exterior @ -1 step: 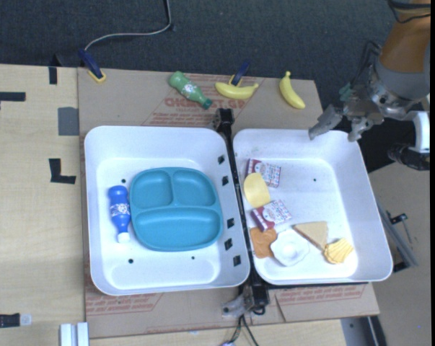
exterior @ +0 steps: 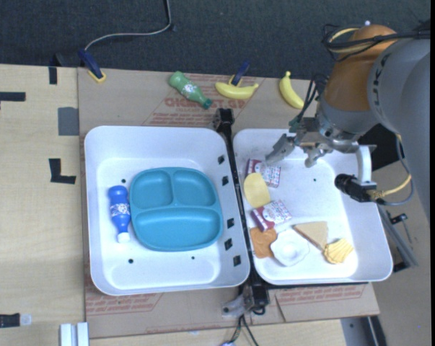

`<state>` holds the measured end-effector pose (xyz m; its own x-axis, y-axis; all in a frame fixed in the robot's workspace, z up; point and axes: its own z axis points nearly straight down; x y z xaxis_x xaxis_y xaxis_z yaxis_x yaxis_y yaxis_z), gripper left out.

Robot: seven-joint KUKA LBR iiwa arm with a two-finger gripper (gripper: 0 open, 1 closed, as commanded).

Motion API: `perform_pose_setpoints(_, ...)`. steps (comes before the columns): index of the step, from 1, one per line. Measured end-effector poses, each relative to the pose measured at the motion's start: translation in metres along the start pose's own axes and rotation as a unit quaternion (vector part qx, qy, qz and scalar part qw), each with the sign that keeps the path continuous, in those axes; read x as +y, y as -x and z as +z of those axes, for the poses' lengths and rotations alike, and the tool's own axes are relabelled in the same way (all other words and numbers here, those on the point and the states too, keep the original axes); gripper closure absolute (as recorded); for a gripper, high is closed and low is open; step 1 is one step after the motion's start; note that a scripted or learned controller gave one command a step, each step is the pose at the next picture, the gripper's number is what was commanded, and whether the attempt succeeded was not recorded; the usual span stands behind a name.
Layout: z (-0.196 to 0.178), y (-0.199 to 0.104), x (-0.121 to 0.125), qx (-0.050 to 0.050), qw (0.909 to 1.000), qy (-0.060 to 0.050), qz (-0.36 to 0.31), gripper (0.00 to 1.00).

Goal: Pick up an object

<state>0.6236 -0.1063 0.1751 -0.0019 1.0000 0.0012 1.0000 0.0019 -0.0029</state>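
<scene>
My gripper (exterior: pixel 294 156) hangs over the back of the right bin (exterior: pixel 361 222), open, with nothing between its fingers. Just below its left finger lies a red and white packet (exterior: pixel 265 172), with a yellow round piece (exterior: pixel 257 190) in front of it. A second packet (exterior: pixel 278 211), an orange cookie (exterior: pixel 262 241), a white egg-like piece (exterior: pixel 289 251), a tan wedge (exterior: pixel 312 232) and a yellow ridged piece (exterior: pixel 338 251) lie toward the bin's front.
The left bin (exterior: pixel 102 157) holds a blue divided plate (exterior: pixel 176 208) and a blue bottle (exterior: pixel 118 212) beside it. Behind the bins on the cardboard lie a green bottle (exterior: pixel 190 90) and two bananas (exterior: pixel 236 89) (exterior: pixel 291 91). A black divider (exterior: pixel 230 186) separates the bins.
</scene>
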Motion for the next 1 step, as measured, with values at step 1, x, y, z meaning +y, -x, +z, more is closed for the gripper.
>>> perform_pose_setpoints(1,0.0653,-0.0077,0.0061,-0.001,1.0,0.0,0.0,0.0)
